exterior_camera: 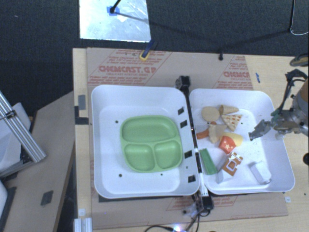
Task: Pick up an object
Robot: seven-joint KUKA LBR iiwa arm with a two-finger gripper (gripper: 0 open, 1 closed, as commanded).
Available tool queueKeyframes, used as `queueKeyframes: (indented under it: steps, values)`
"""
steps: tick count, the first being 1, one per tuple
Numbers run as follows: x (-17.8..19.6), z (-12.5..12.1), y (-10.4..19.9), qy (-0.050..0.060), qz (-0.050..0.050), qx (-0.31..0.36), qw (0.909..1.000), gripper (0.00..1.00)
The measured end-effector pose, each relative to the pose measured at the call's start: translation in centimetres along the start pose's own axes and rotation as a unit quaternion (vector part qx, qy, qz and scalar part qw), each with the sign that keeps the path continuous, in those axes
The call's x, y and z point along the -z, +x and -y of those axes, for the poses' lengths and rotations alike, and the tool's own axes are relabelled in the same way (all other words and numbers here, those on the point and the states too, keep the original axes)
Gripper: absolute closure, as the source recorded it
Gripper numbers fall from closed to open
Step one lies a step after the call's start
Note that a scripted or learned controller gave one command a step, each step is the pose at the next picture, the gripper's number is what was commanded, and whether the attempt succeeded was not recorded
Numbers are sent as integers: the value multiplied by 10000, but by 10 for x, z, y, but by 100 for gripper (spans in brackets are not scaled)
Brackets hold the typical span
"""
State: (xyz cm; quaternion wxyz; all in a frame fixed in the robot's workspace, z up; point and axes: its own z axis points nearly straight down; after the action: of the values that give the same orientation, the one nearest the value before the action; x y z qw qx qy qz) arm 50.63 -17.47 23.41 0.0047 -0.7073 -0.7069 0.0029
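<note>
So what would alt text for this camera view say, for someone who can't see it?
A robot hand hangs over the right bin, beside a heap of toy food. The left bin holds a green divided plate.

left bin (104, 129): tray (149, 143) inside; right bin (277, 163): toy food pile (222, 134) inside, toward its left

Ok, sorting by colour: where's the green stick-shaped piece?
In the right bin, the green stick lies against the left wall, beside the divider, below-left of the orange-red piece.

Even bright overhead light, soft shadows; glare on foil sheet (115, 12); img slightly soft, low-res.
</note>
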Motion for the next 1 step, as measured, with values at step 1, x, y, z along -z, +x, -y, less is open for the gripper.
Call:
queueKeyframes:
  steps: [1]
  values:
    - [6,-3,0,-63,16,19,10000,0]
